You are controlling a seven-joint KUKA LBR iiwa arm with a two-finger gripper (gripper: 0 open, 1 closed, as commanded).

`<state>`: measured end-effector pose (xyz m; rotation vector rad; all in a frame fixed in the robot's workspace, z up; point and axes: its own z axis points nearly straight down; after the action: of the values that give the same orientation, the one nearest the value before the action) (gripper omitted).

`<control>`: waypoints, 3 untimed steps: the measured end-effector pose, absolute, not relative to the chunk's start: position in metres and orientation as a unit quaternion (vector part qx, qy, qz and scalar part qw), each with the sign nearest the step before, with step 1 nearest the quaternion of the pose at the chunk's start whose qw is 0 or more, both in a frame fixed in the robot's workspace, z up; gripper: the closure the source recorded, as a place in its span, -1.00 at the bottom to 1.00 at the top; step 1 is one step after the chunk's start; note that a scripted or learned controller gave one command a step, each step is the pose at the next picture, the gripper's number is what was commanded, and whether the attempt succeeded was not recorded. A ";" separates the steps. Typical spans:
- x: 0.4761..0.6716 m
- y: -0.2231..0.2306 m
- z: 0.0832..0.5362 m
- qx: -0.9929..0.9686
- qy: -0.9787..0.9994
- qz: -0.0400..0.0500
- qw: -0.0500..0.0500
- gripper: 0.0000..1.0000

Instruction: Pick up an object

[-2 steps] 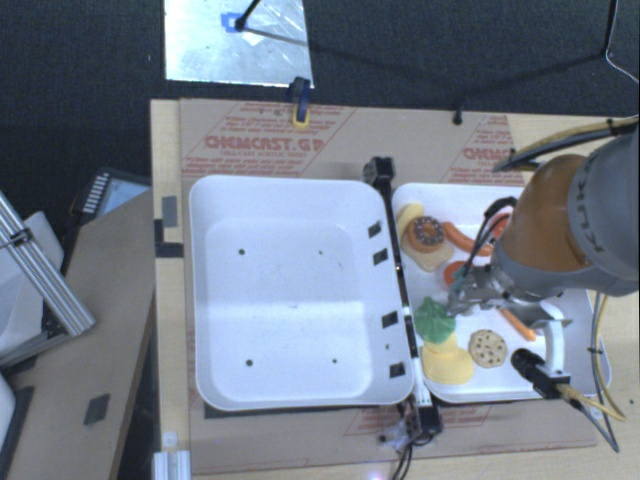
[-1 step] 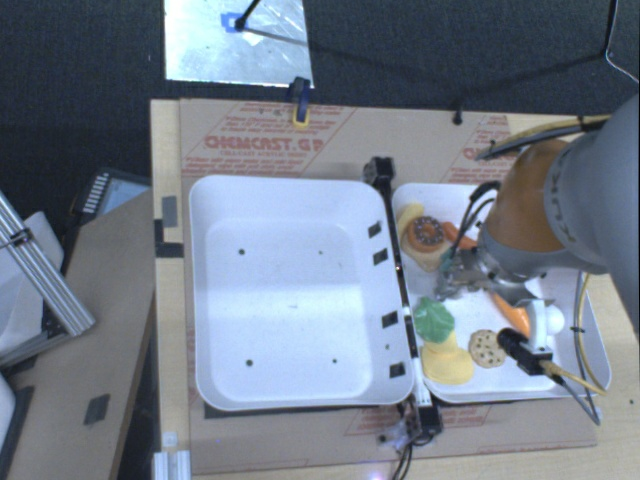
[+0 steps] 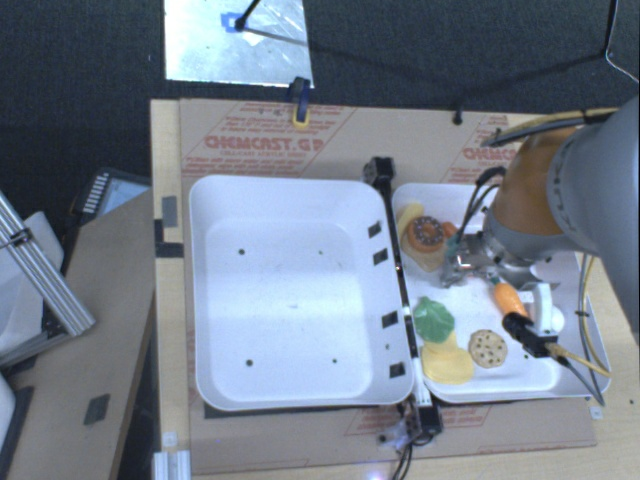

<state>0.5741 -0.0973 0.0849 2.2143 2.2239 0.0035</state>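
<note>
The right bin (image 3: 520, 386) holds several toy foods. A brown donut (image 3: 427, 233) rests on a yellow piece at the bin's back left. A green leafy piece (image 3: 434, 319) lies near the divider, a yellow disc (image 3: 448, 365) at the front, and a round cookie (image 3: 488, 348) beside it. An orange carrot (image 3: 508, 296) lies to the right of the middle. My gripper (image 3: 462, 265) reaches down into the bin from the right, just right of the donut and left of the carrot. Nothing shows between its fingers.
The left bin (image 3: 215, 268) sits beside the right one, parted by a black clipped divider (image 3: 395, 268). The arm's grey body and orange band (image 3: 540, 193) cover the right bin's back right. Cables trail along the bin's right edge (image 3: 585, 348).
</note>
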 end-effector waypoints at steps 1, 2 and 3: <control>0.492 -0.095 0.084 0.708 0.706 -0.001 -0.002 1.00; 0.496 -0.094 0.095 0.706 0.708 0.001 0.001 1.00; 0.552 -0.087 0.084 0.705 0.709 0.002 0.002 1.00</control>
<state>0.5520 -0.0865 0.0844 2.2113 2.2255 0.0055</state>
